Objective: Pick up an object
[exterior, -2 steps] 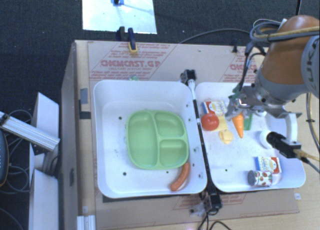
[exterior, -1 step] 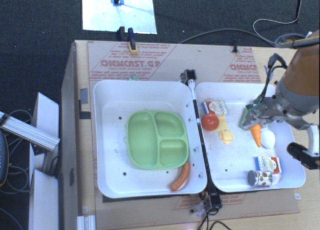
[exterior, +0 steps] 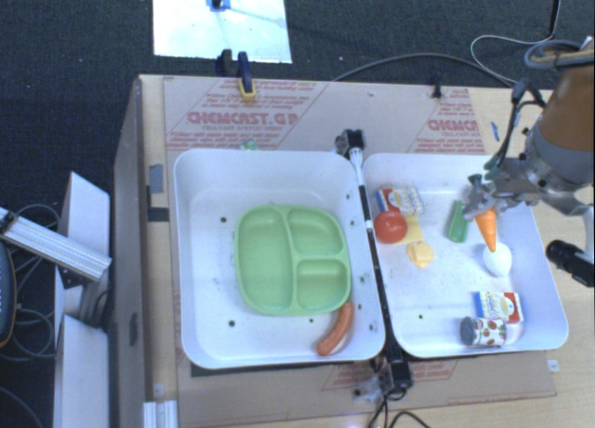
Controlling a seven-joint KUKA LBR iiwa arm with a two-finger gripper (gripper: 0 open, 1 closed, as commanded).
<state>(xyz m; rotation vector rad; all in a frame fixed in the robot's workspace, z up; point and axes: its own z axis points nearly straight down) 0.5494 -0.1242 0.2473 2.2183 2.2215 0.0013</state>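
My gripper [exterior: 485,195] hangs over the back of the right bin [exterior: 548,324], reaching in from the right. Just under it lies an orange carrot [exterior: 487,229], its wide end close to the gripper's tip; whether they touch I cannot tell. A green stick-like piece [exterior: 456,221] lies just to the left of the carrot. A white egg [exterior: 497,260] sits right in front of the carrot.
The right bin also holds a red tomato [exterior: 391,226], a small carton [exterior: 401,199], a yellow piece [exterior: 420,253], a milk carton [exterior: 497,305] and a can [exterior: 482,331]. The left bin [exterior: 200,231] holds a green divided plate [exterior: 291,259] and a sausage [exterior: 336,330].
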